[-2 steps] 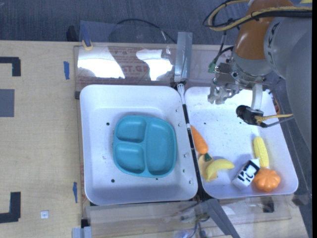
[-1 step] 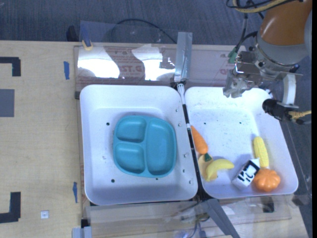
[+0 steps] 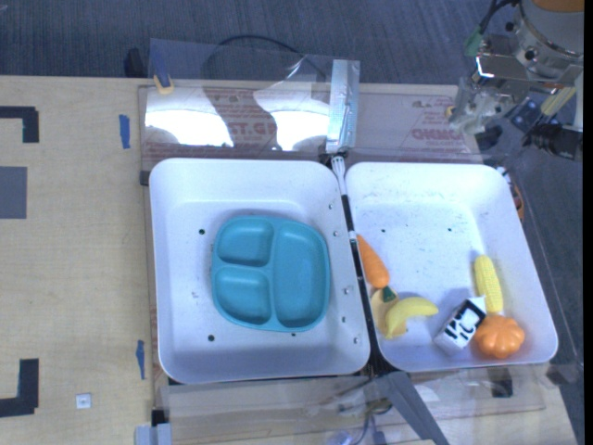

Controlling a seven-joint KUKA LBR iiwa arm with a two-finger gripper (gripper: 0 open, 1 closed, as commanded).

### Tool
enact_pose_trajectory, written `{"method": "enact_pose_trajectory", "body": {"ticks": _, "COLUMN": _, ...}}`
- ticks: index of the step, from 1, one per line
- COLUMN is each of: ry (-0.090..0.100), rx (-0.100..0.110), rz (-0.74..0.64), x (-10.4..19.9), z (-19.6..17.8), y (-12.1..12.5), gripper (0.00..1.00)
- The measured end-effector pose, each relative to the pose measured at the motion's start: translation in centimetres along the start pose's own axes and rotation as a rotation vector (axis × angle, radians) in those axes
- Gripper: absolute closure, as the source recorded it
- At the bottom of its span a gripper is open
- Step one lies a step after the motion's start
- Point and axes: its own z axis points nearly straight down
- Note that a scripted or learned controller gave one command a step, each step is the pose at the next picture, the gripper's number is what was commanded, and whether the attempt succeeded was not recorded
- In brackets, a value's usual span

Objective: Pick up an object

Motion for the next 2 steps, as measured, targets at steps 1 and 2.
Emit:
{"method": "enact_pose_trajectory", "body": {"ticks": 1, "ry": -0.002, "rx": 0.015, "rz": 0.256, "x": 4.5, "z": 12.6, "y": 2.2, "gripper": 1.0}}
{"method": "enact_pose_trajectory", "body": {"ticks": 2, "ry": -0.001, "rx": 0.015, "rz": 0.228, "x": 9.5, "z": 20.0, "y": 2.6, "gripper": 1.0}}
